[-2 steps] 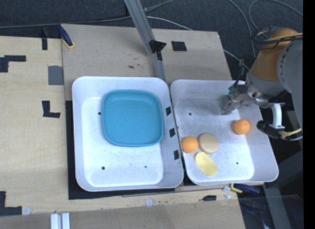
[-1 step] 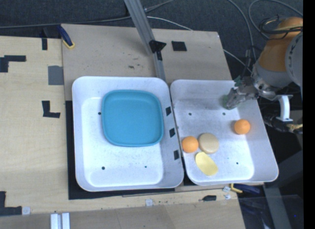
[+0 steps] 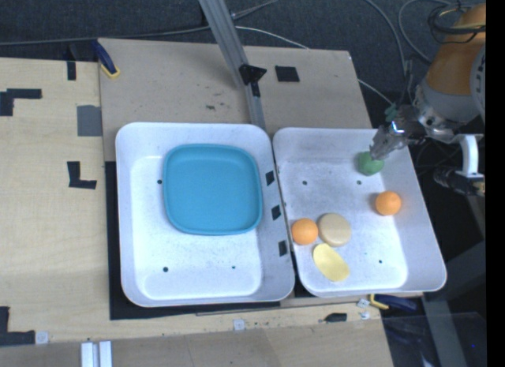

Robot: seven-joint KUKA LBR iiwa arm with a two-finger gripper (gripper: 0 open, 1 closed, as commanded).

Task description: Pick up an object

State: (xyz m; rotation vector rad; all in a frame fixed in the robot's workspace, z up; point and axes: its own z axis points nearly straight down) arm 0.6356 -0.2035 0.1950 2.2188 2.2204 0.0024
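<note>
- Noting our gripper (image 3: 384,144) directly above the green ball (image 3: 368,163), touching its top, near the right bin's (image 3: 418,275) far edge.
- We cannot tell the finger state.

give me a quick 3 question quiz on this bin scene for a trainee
1. True or false: the blue plate lies in the left bin.
2. How many orange balls are in the right bin?
3. Which thing is the tool right above: A) the yellow piece, B) the green thing, C) the beige disc?

Key
1. True.
2. Two: one ball touching the beige disc, one alone near the right wall.
3. B. Whether the tool grips it cannot be told.
</note>
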